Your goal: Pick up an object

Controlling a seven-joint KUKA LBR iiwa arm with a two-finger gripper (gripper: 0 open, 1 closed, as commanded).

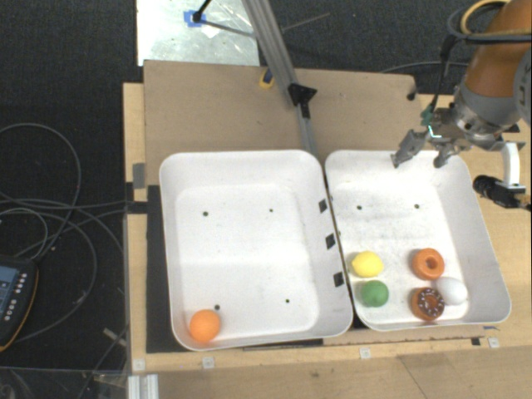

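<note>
The two-finger pincer [421, 150] hangs over the far edge of the right shallow white plastic bin [391, 189], its fingers spread apart with nothing between them. In that bin's near end lie a round yellow ball [366, 264], a round green ball [373, 293], an orange ring-shaped doughnut [428, 263], a brown sprinkled doughnut [427, 304] and a white egg-shaped object [453, 290], all well apart from the pincer. Left of this bin, the other white bin [241, 223] holds a round orange ball [204, 326] in its near left corner.
</note>
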